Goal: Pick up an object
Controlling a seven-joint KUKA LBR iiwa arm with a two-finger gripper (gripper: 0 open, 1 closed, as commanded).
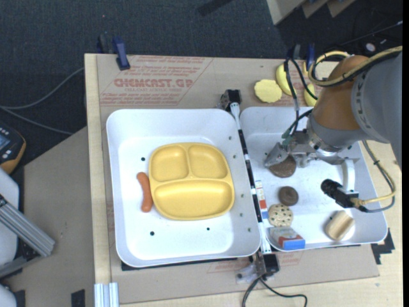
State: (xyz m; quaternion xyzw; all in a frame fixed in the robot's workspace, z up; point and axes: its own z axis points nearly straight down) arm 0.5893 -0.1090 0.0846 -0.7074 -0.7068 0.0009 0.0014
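Note:
My gripper (282,157) reaches down into the right bin (255,123), its fingers around a brown round patty (283,168) near the bin's left side. Below it lie a darker brown cookie (288,195), a chocolate-chip cookie (280,215), a red and blue box (291,241) and a tan bread roll (339,225). The arm's grey body and orange band cover the bin's upper right part.
The left bin (121,139) holds a yellow divided tray (190,180) and an orange sausage (145,191) beside it. Yellow toy food (268,91) rests on the board behind the right bin. Cables hang off the arm.

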